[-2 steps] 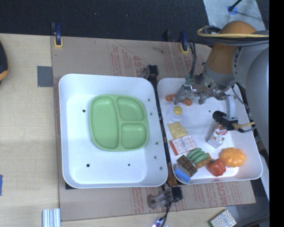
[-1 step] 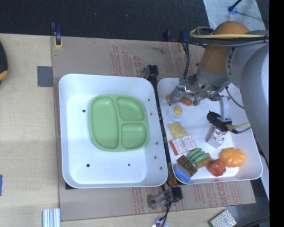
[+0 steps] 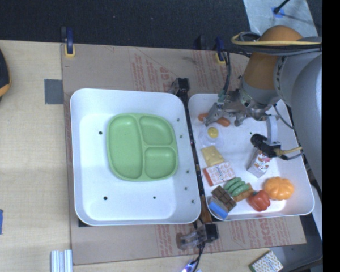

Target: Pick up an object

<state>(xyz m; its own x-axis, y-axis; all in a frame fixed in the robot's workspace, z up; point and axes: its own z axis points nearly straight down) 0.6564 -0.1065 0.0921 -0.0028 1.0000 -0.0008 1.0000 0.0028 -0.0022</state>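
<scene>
Left bin [image 3: 85, 152]: green divided plate [image 3: 141, 146]. Right bin [image 3: 303, 205]: small food items. Arm [image 3: 272, 67] entered from the far right; gripper [image 3: 226, 113] sat low at the bin's far left corner. An orange piece [image 3: 203, 117] lay just left of it, a yellow piece [image 3: 213, 132] just nearer. Finger state: cannot be told.

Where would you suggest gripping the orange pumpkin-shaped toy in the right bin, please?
Probably from straight above, fingers closing across the orange pumpkin toy's rounded body. It sits near the right bin's front-right corner with the red pepper toy touching its left, so avoid closing along that side.
</scene>
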